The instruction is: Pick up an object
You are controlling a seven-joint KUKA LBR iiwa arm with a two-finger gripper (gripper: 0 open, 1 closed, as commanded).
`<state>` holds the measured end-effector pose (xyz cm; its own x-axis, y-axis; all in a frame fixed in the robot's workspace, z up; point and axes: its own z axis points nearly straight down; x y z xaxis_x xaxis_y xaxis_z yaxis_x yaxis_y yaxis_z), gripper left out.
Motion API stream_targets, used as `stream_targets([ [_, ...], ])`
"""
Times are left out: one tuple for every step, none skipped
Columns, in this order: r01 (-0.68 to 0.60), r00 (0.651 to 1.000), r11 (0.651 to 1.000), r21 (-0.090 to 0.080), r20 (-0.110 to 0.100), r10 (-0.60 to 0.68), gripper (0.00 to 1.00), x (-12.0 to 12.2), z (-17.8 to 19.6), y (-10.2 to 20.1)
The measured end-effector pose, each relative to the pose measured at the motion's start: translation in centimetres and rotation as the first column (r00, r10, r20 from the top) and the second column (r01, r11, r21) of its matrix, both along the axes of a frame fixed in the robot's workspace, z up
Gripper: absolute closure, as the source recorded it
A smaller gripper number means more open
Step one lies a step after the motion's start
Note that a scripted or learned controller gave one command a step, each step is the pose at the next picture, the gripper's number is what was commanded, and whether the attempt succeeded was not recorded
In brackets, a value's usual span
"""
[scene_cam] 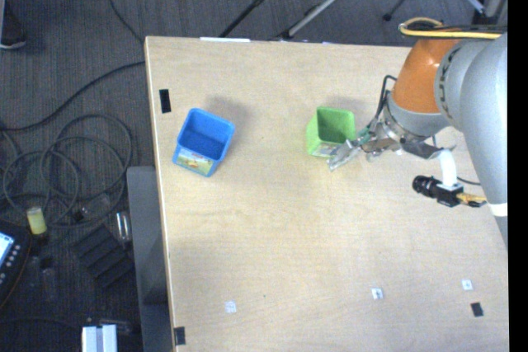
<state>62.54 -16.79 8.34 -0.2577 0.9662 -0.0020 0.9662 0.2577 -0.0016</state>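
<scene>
gripper: gripper [340, 152] sat low at the green cup's [330, 130] near-right edge, fingers pointing toward the view's left. Fingertips looked slightly spread and touched or overlapped the cup's lower rim; couldn't tell if a wall sat between them, so not calling it a hold.
arm: arm [462, 95] came in from the right, orange band just above the wrist.
target: green cup near the middle of the wooden bench top [289, 260], right at the fingertips. Tipped over, mouth facing up the view and toward the camera.
axis: cup was squarish and short, so the long axis was weak; base-to-mouth ran roughly down-to-up the view.
other object: blue cup [203, 142] well apart to the left, also tilted, mouth facing up-right.
step advice: my read, it was lining up a rim pinch. Best to straddle one wall, one finger inside the mouth, then close before lifting. A light cup could skid if pushed.
</scene>
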Motion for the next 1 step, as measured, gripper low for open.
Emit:
stream_targets([
  [-0.002,1.000,1.000,0.000,-0.001,0.002,0.00,3.73,0.02,1.58],
])
